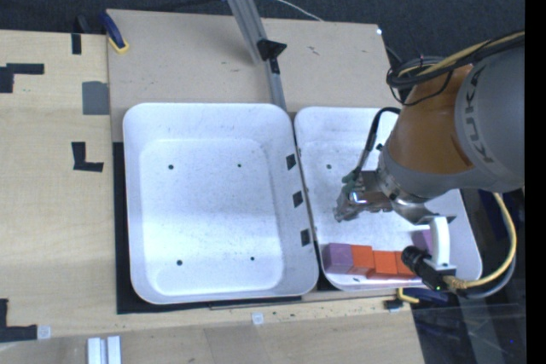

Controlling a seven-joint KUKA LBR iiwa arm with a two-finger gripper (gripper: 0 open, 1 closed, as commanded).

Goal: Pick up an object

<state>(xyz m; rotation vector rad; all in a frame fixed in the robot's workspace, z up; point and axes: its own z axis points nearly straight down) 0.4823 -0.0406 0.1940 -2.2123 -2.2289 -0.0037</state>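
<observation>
Right, from the overhead camera: the arm [461,128] comes in from the right and its gripper [351,205] hangs over the right bin [337,132], roughly mid-bin, close to the divider side. Nothing sits between the fingers that I can make out, so it's carrying nothing; whether they stand wide or narrow I can't tell, the metal parts blur together at this slant. Candidates for the pick are all bunched along the near wall of that same bin: a purple block [340,257] nearest the corner by the divider, an orange block [362,257] touching it on the right, then a second orange block [394,265] further right, partly under the wrist hardware. The row's long axis runs along the near wall, left to right in the view. The relation that matters: the blocks lie toward the near edge from the gripper, almost straight down-frame, with the purple one the closest and slightly to the left of the fingertips. They're near but apart, with bare white floor between. My read: the next move calls for a short shift toward the near wall before descending, and the tight packing against wall and neighbours could make finger clearance awkward. Left bin [209,200] has no role.
</observation>
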